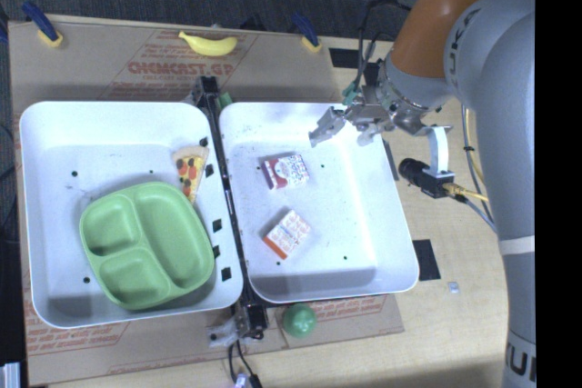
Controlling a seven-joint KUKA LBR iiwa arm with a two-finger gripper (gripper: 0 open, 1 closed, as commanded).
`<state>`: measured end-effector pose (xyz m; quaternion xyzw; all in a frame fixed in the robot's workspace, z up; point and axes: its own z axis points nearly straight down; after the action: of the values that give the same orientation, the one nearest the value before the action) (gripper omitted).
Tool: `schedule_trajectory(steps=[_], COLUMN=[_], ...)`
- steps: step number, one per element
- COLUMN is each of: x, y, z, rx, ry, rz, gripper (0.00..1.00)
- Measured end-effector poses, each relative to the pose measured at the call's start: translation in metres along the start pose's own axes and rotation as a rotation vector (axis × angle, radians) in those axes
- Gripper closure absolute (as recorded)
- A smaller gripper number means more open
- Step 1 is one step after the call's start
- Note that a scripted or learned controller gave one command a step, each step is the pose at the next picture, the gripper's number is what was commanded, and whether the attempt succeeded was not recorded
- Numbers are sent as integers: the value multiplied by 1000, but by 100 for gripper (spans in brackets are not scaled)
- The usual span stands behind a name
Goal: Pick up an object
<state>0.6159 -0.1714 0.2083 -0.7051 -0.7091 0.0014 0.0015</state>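
Note:
Two small packets lie in the right bin (382, 232): a red and white one (285, 170) near the middle and an orange and white one (287, 233) closer to the front. My gripper (341, 134) hangs over the bin's back right part, up and to the right of the red and white packet. Its fingers are open, with nothing between them. The left fingertip (316, 137) points toward the bin's back wall.
The left bin (45, 150) holds a green divided plate (145, 243) and a toy pizza slice (191, 170). A yellow banana (209, 42) lies on the cardboard behind the bins, and a green ball (298, 320) sits in front. The arm and its cables fill the right side.

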Motion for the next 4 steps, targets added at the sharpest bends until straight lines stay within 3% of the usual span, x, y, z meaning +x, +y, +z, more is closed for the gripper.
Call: schedule_trajectory(steps=[1, 2, 3, 4], x=[39, 23, 22, 5], y=[-60, -4, -2, -27], z=[87, 112, 100, 4], rx=[3, -6, -14, -5], ry=[1, 1, -4, -1], rz=[0, -3, -5, 1], gripper=[0, 0, 100, 100])
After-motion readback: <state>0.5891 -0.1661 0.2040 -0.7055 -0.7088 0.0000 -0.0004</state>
